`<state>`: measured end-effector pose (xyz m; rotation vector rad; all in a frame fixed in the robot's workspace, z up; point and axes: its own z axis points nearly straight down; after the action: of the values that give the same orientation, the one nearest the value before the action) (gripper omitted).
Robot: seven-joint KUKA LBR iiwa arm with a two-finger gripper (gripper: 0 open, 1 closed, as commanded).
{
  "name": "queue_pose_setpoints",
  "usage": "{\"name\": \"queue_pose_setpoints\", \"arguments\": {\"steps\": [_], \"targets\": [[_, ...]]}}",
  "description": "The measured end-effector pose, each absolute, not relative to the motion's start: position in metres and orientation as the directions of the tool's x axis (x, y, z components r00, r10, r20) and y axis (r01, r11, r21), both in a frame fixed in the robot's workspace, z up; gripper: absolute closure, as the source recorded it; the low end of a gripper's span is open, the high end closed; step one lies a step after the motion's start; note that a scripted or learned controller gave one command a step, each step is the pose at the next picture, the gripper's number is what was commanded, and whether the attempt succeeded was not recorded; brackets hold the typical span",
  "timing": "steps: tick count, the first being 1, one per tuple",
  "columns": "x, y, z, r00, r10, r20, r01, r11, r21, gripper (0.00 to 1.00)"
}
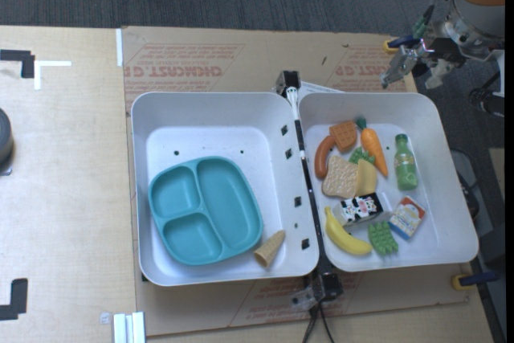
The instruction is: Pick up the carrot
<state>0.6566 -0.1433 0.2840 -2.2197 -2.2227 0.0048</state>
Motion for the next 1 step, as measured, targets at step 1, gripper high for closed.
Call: {"name": "queue_pose_setpoints", "arguments": {"steps": [1], "targets": [[0.6527,-0.1422,0.1537,0.011,1.000,-0.001,1.000,-0.011,-0.004,0.00]]}}
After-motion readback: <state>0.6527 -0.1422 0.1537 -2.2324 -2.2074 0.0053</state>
